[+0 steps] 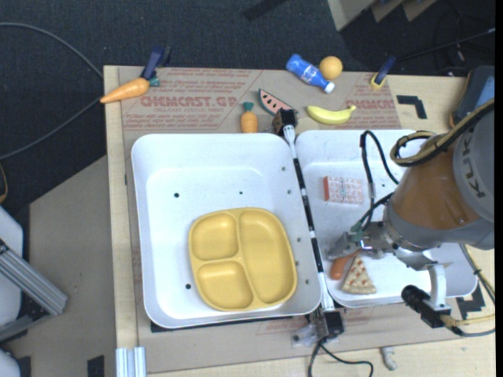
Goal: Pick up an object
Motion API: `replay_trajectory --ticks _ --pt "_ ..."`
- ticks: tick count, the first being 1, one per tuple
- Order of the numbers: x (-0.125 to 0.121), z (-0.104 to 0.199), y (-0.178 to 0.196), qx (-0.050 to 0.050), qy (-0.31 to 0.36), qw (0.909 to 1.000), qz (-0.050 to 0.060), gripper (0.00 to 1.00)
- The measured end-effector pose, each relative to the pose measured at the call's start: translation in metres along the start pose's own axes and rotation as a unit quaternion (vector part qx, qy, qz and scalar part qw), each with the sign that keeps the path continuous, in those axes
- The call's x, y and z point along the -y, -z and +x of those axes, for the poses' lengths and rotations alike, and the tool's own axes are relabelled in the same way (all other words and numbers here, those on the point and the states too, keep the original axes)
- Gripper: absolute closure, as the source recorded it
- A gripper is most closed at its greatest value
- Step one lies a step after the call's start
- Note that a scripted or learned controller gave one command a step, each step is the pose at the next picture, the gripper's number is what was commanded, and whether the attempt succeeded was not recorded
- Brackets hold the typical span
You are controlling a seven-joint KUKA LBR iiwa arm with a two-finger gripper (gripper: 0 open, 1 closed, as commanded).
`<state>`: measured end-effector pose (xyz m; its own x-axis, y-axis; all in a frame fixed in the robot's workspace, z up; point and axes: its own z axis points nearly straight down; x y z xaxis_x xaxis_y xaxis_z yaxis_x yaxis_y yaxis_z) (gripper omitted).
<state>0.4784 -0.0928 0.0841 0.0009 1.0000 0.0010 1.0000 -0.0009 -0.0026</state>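
Near front edge of the right shallow white bin (464,293): a tan triangular toy pizza slice (358,277) and a small orange-red sausage-shaped toy (338,268) are being seen lying touching, close to the bin's left wall. The metal two-finger gripper (351,244) is being held just above and behind them, reaching in from the right; opening width cannot be told. Nothing is being seen gripped. Sausage toy is lying just forward-left of the tool, pizza slice just forward, point facing the tool. Further back, a red-and-white printed packet (343,188) is lying mid-bin. Left bin (157,171) is carrying a yellow three-compartment plastic plate (242,258).
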Motion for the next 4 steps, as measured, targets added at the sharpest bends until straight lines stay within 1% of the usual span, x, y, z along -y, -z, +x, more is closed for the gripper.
replay_trajectory --ticks 1,2,3,4 --pt "-0.0003 -0.0045 0.0001 0.000 0.000 1.0000 -0.001 0.00" --pt "-0.0005 0.0002 0.0001 0.000 0.000 1.0000 -0.001 0.00" --pt "-0.0004 -0.0070 0.0001 0.001 0.000 1.0000 -0.001 0.00" --pt "-0.0005 0.0016 0.0001 0.000 0.001 1.0000 -0.001 0.00"
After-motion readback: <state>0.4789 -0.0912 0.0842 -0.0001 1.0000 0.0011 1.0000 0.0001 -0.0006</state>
